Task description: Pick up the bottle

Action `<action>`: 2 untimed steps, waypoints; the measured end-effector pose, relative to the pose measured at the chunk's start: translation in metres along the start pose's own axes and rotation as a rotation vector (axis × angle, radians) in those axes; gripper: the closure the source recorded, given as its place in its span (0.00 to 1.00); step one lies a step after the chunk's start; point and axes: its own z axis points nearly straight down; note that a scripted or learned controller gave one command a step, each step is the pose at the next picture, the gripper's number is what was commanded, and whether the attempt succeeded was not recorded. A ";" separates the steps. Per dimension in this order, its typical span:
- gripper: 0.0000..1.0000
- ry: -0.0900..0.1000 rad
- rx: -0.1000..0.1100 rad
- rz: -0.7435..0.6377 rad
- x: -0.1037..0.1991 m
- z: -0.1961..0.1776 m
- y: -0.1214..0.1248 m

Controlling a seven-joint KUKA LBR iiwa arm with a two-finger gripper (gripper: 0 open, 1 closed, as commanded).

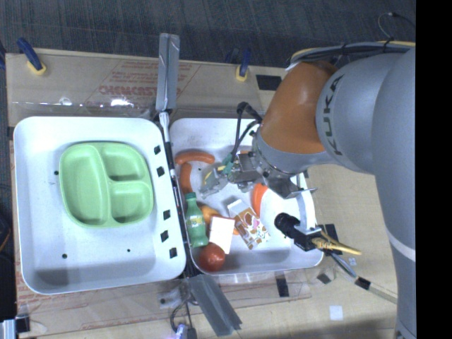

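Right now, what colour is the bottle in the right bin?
Green, with a lighter label; the bottle shows in the camera view, by the bin's left wall.

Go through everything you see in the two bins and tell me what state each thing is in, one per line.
Green plastic bottle: lying in the right white bin by the divider, not gripped.
Green divided plate: flat in the left white bin, holding nothing.
Red round fruit: resting at the right bin's near edge.
Small patterned packet: lying flat.
Gripper: low over the right bin's clutter, beside the bottle.
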 end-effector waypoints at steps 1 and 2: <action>0.00 -0.001 -0.001 0.126 0.058 0.022 -0.034; 0.00 0.022 -0.044 0.141 0.031 0.059 -0.023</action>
